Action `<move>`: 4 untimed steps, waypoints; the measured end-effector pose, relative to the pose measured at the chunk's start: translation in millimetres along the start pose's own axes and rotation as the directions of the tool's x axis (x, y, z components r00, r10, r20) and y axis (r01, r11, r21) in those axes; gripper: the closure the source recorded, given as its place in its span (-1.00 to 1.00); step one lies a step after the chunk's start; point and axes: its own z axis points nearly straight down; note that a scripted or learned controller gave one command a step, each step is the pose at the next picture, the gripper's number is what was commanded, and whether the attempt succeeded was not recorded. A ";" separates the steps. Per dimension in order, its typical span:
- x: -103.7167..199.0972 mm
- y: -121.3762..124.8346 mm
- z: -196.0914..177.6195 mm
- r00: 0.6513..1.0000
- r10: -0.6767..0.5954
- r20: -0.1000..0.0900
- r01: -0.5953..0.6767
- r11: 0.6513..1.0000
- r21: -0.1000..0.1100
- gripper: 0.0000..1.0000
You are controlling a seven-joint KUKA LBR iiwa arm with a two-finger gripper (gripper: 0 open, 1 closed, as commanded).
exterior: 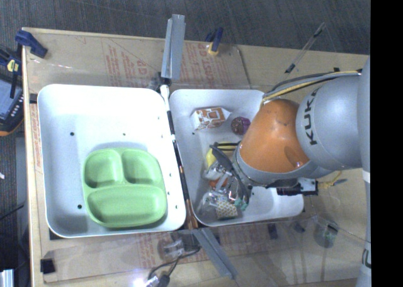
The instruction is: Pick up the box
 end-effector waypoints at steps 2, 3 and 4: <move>-80.1 7.1 -15.6 0.901 0.435 0.003 -0.435 0.901 -0.002 1.00; -155.7 -7.0 -50.5 0.871 0.491 0.004 -0.491 0.871 -0.003 1.00; -117.3 58.0 -151.3 0.936 0.351 0.004 -0.351 0.936 -0.002 1.00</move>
